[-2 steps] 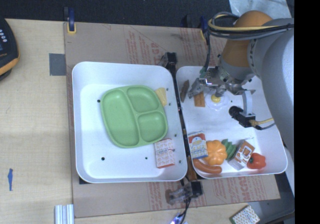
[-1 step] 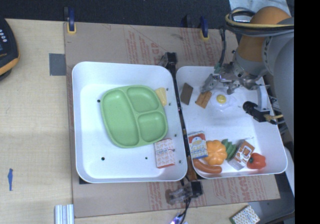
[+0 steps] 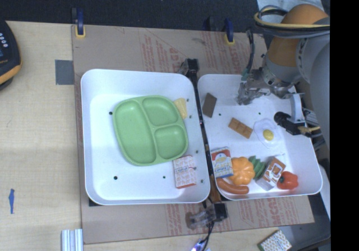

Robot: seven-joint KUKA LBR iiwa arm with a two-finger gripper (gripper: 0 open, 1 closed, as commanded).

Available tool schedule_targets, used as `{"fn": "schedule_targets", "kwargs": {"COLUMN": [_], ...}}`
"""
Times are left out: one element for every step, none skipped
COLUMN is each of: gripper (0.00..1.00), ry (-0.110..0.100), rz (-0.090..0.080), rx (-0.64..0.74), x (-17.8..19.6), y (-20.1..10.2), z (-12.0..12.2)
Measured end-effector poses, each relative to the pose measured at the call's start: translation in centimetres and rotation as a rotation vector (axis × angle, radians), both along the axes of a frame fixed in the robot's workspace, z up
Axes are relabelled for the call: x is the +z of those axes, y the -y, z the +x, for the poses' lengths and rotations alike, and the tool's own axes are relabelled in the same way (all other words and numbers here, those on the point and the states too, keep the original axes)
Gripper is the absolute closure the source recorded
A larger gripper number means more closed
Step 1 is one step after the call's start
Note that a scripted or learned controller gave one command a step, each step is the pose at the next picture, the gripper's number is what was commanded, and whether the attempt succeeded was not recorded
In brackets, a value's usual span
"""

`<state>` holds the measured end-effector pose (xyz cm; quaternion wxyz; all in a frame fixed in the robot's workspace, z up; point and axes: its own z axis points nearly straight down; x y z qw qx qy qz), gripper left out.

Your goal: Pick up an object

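Observation:
My gripper (image 3: 245, 95) hangs low over the far end of the right bin (image 3: 312, 160), with nothing visibly in it. Closest to it are a dark brown block (image 3: 209, 104) to its left and a tan waffle piece (image 3: 240, 127) just in front. A fried egg (image 3: 267, 133) lies to the right of the waffle. At the bin's near end sit a small carton (image 3: 222, 163), an orange pepper (image 3: 242, 170), a hot dog (image 3: 232, 188), a green vegetable (image 3: 258, 164), a second carton (image 3: 273, 172) and a red tomato (image 3: 287, 180).
The left bin (image 3: 95, 149) holds a green divided plate (image 3: 150, 129), a yellow piece (image 3: 180, 108) at the plate's far right edge and a red-and-white carton (image 3: 184, 171). The arm's grey and orange body (image 3: 294, 36) stands over the right bin's far right corner.

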<state>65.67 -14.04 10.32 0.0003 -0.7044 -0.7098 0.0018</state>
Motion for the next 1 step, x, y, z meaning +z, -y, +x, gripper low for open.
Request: {"fn": "schedule_targets", "kwargs": {"gripper": [0.00], "ry": [0.000], "rz": [0.000], "rx": [0.002], "x": [0.01], "y": [-0.02], "z": [0.00]}}
